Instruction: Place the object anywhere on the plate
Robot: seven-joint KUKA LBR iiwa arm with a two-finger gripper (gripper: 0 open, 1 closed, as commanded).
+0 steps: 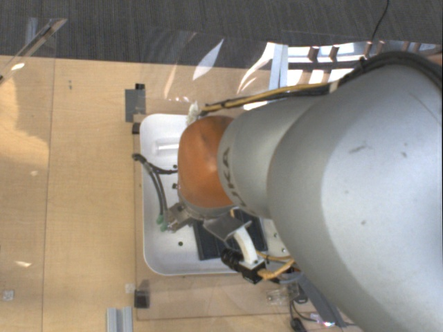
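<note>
Grey arm (346,185) takes up the right and centre of the view, slanting down toward the left, so little open room can be read on that side; orange band (202,164) sits above the wrist, over the white bin (154,185); bare bin floor shows left of the gripper (185,218) and toward the top of the view from it, out to the rounded left wall, and a narrow strip of floor toward the bottom of the view from it, before the lower rim; beyond those rims, tan bench (76,185) lies open, with a black clamp block (138,102) off the bin's upper left corner and another (142,297) off the lower left corner; black hoses (156,178) loop down the gripper's left side to a green fitting (160,221) just beside it; the gripper mount hangs low over the bin floor, mostly hidden by the wrist, and whether it is open or closed cannot be told, nor whether it touches or holds anything; a dark flat piece (208,242) lies on the bin floor just right of the gripper and toward the bottom of the view from it, partly under the arm; whether it is the task's object or the plate cannot be told; a white curved part (246,244) and yellow cable (277,270) hang at the arm's underside, further right of the gripper
</note>
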